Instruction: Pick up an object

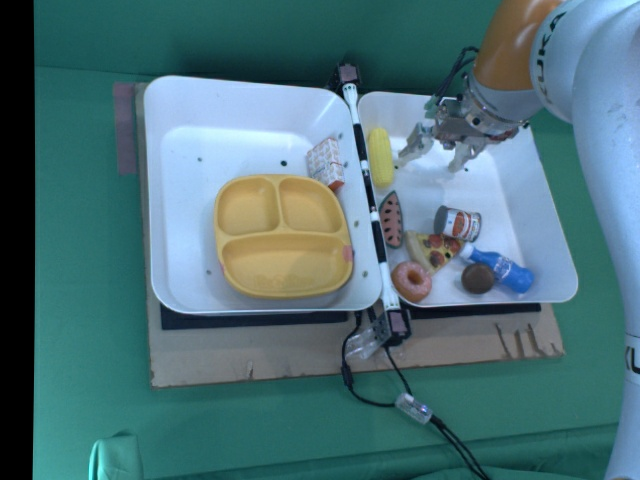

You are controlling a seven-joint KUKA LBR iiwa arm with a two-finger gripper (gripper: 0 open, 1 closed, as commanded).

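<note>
A robotics lab. Green cloth covers the bench. Two white bins sit on cardboard, with loose cables.

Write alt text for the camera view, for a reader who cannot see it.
The gripper hangs open over the right bin, holding nothing, near a corn cob. The left bin holds a yellow divided plate.

Divided plate in left bin (carton just behind).
</note>
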